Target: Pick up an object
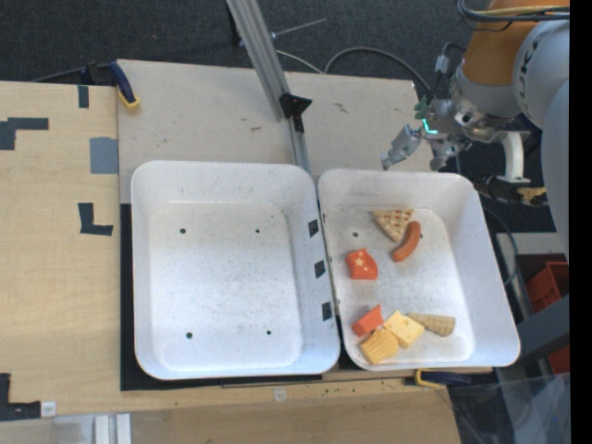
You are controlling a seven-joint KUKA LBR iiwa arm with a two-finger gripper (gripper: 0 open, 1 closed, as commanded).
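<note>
My gripper hangs above the far rim of the right bin, its two fingers spread open with nothing between them. Inside that bin lie a tan waffle wedge and a red sausage near the far side, apart from the gripper. A red block with a star sits in the bin's middle left. At the near end a small orange piece, a yellow cheese cube, an orange waffle square and a tan cone cluster together.
The left bin stands beside the right one. A slanted metal pole runs down to the bins' shared far corner. Cables loop behind the right bin. A yellow and blue clamp sits at the bench's far left.
</note>
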